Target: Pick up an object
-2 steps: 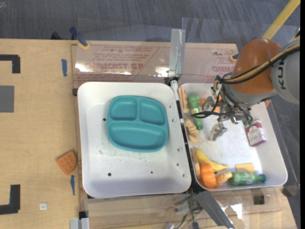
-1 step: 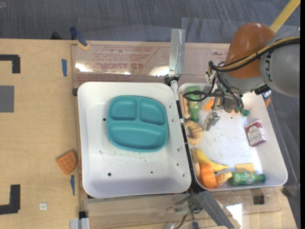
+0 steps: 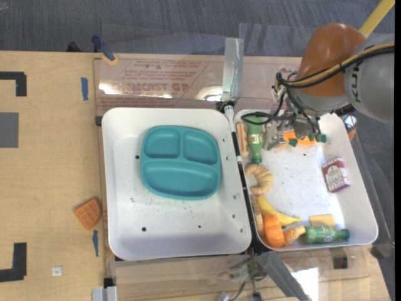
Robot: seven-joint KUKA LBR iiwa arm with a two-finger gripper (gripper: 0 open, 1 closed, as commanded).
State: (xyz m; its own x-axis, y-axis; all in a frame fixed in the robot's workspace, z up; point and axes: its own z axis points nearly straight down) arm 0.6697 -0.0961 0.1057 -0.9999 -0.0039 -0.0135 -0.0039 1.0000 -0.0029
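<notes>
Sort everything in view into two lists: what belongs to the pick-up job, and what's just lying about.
Job: gripper; right bin items within its reach: green bottle, croissant, banana, orange fruit, red packet, second green bottle.

Lying about: teal divided plate in the left bin; waffle on the bench.

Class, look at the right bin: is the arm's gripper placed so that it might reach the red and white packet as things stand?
Probably yes. The red and white packet lies alone on bare floor of the right bin, apart from the other items, with nothing on top of it. The gripper hovers at the bin's far end, so a short move should bring it over.
</notes>
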